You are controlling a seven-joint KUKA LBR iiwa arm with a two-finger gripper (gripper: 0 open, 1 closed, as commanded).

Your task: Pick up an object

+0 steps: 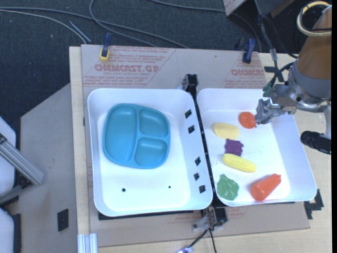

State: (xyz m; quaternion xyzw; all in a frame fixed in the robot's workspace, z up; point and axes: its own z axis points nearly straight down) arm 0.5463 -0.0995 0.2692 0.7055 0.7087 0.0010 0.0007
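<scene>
The right bin holds several toy foods: a small round orange piece, a yellow oval piece, a purple piece, a yellow corn cob, a green piece and an orange-red carrot-like piece. My gripper hangs low over the back of this bin, its tip just right of the round orange piece and close to touching it. Nothing shows in its grasp.
The left bin holds a blue divided plate. A black divider with clips runs between the bins. The arm's grey wrist and orange band stand over the right bin's back right corner. Cables lie behind the bench.
</scene>
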